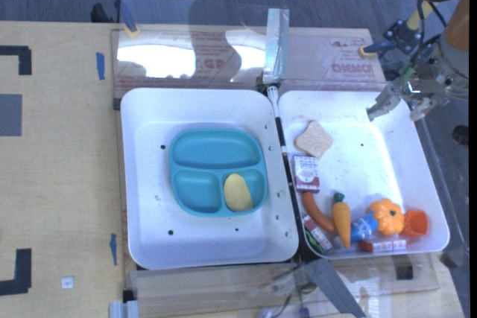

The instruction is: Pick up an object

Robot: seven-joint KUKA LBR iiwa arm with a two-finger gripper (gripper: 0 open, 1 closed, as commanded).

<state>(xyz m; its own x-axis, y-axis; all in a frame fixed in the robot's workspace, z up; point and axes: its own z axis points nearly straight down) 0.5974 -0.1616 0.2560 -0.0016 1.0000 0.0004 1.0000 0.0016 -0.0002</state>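
While above right bin (pixel 417 153) corner, fingers (pixel 380 105) spread, empty.

wooden bench (pixel 52 182) — two white bins (pixel 141 160) side by side on it

The grey arm (pixel 456 33) is cut off by the right edge just behind the two-finger gripper (pixel 395 104). Well below the gripper, the small blue-and-white packet (pixel 365 227) lies partly hidden under the orange toy pumpkin (pixel 387 214), too small to identify.

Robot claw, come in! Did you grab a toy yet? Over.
Claw open, nothing in it, above right bin's far corner. Toys piled at near edge: carrot, pumpkin. Path clear.
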